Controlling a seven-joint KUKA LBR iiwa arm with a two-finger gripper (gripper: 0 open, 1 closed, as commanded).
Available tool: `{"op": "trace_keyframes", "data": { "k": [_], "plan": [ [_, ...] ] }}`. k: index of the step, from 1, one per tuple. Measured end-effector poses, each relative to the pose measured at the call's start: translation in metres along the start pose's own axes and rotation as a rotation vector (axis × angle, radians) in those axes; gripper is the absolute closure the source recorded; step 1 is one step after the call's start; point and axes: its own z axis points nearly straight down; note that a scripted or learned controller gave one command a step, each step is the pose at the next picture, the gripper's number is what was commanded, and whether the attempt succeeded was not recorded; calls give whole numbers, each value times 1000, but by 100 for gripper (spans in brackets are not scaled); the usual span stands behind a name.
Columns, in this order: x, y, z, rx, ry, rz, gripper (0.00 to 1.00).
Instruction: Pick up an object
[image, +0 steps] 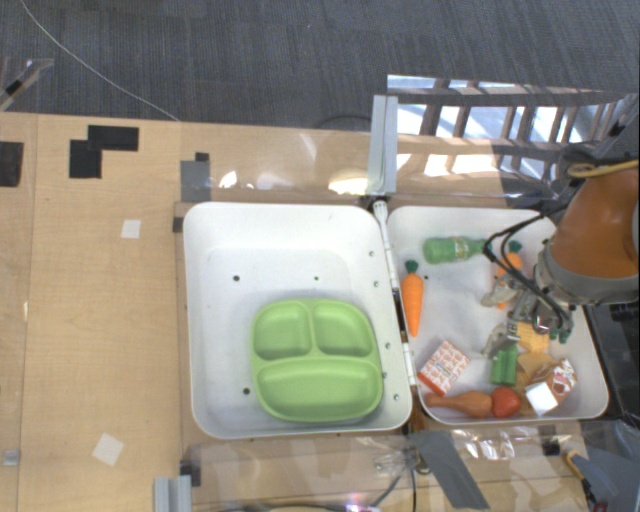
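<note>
My gripper (499, 320) hangs low over the right bin (598, 395), reaching in from the right under the orange-banded wrist. Its two metal fingertips (497, 297) stand apart, open, with only bin floor between them. Just below the nearer fingertip lies a small green block (505, 365), beside a yellow piece (536, 345). A green bottle (455, 248) lies at the back of the bin and a carrot (412, 300) along its left wall. A red-and-white box (444, 366), a brown sausage (468, 403), a red tomato (506, 402) and a white-and-red packet (553, 386) line the front.
The left bin (215, 260) holds a green divided plate (316, 360) toward its front. A metal frame (500, 105) stands behind the right bin. Wooden bench top (90, 300) stretches out to the left.
</note>
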Motion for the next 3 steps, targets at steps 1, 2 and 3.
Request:
{"op": "trace_keyframes", "data": {
  "k": [1, 2, 3],
  "plan": [
    [44, -43, -1, 0, -8, -152, 0],
    [0, 24, 0, -1, -7, -245, 0],
    [-99, 20, 4, -1, 2, -186, 0]
  ]
}}
